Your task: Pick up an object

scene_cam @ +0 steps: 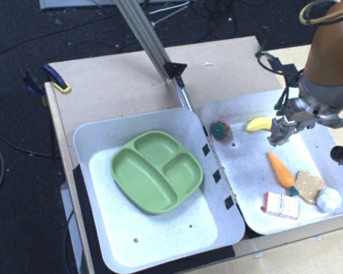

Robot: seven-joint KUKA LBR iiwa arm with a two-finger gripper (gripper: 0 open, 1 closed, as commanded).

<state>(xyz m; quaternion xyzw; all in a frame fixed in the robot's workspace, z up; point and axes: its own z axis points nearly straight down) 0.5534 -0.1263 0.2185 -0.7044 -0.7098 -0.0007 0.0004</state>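
While the jaws [278,132] hang above the carrot [282,169], their state is unclear.

Grey arm [331,82] with orange band, apparently dark tool [278,132].

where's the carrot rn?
In the camera view, the carrot lies in the right bin, toward its right-hand middle. It sits below the hand and the banana, with the bread slice just beyond its lower end.
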